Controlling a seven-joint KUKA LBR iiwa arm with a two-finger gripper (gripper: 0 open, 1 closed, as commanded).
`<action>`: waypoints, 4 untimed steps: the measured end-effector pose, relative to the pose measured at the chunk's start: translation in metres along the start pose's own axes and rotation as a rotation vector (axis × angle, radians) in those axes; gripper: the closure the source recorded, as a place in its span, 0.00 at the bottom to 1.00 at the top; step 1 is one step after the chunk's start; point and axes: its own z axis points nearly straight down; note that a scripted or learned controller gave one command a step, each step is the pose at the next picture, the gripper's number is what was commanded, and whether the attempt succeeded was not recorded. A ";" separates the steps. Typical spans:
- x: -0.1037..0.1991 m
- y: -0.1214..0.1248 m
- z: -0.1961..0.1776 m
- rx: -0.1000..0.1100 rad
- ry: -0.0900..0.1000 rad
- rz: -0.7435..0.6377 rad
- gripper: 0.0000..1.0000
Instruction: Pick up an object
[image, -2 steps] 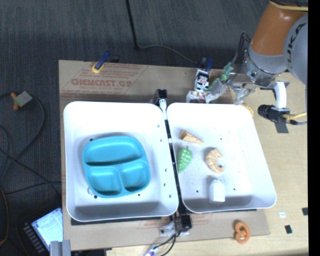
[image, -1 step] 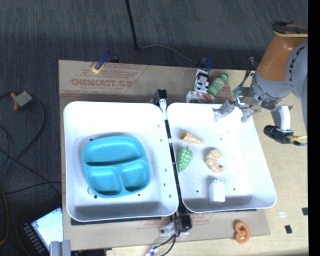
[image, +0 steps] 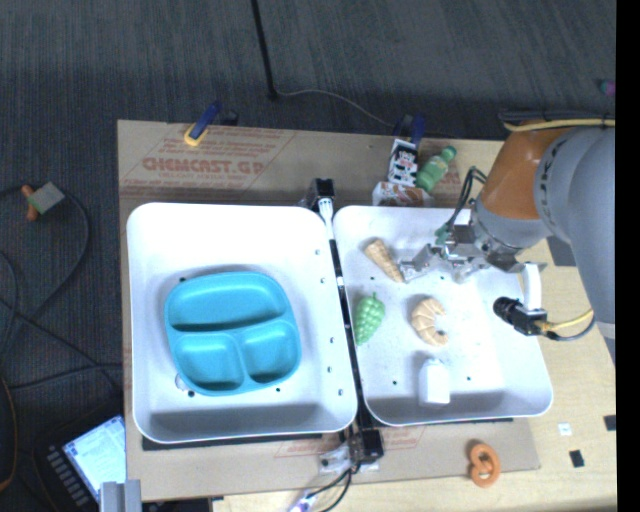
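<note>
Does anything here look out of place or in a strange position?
Yes. A small orange pretzel-like toy lies on the bench, outside the right bin. The green grapes lean against that bin's left wall.

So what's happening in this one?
A grey arm with an orange band reaches from the right over the right white bin, its claw low beside a tan cone-shaped toy. A green bumpy toy, a tan pastry toy and a small white block lie untouched. The left bin holds a blue divided tray.
</note>
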 end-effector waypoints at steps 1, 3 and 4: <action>0.058 0.025 -0.029 -0.001 0.001 -0.001 0.00; 0.073 -0.108 -0.001 0.002 0.001 0.001 0.00; 0.072 -0.107 -0.010 -0.001 -0.001 0.003 1.00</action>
